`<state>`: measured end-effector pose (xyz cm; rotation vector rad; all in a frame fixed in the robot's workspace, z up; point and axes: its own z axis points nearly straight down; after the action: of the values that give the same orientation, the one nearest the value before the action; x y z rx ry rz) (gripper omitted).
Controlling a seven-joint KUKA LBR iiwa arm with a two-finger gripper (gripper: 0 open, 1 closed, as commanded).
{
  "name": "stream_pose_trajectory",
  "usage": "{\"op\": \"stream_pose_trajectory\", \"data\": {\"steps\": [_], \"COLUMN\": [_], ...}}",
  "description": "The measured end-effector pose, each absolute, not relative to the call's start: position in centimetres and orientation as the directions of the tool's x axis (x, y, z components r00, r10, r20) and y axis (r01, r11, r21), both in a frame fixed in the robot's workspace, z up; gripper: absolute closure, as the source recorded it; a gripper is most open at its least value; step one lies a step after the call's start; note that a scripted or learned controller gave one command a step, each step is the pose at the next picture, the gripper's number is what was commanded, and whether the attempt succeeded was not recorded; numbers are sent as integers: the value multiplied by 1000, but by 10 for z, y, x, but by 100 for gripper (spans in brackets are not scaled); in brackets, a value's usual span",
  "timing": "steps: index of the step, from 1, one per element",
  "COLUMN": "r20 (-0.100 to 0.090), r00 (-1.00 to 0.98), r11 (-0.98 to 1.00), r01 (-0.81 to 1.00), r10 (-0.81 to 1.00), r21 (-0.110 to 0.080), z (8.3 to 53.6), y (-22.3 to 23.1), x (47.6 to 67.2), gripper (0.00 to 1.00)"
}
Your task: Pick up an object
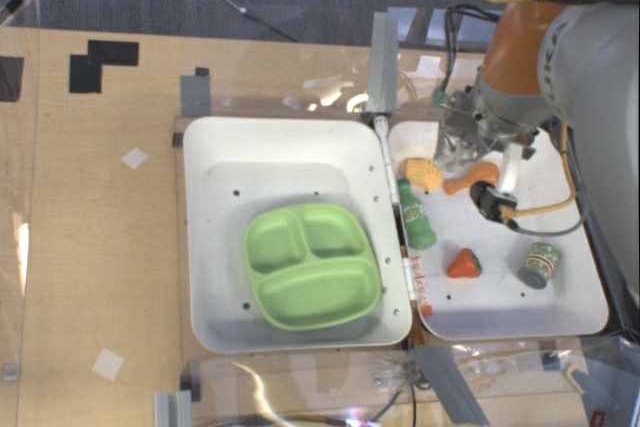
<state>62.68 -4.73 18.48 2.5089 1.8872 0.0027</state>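
Carrot point(470, 181): orange, long axis roughly left-right, slightly tilted; lies in right bin point(560, 315), upper part.
Gripper point(455, 155): low over the right bin's upper left; carrot just below-right of it, near or touching, cannot tell.
Fingers: state cannot tell, blurred against the wrist.
Neighbours: yellow-orange lump point(424, 175) just left of carrot; green bottle point(415, 215) along the bin's left wall; red piece point(463, 263); small can point(540, 265).
Left bin point(215, 315): green divided plate point(312, 263).

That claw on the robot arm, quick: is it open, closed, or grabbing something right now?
Gripper: low over the right bin, beside the orange-yellow toy food; open or closed cannot be told, and nothing is visibly held.
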Motion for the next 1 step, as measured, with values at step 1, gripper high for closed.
{"op": "stream_pose_trajectory", "data": {"steps": [1], "r20": [0], "r00": [146], "r11": [-146], "r01": [989], "r10": [989], "r21": [2], "z": [201], "y": [-95], "x": [605], "gripper": [100]}}
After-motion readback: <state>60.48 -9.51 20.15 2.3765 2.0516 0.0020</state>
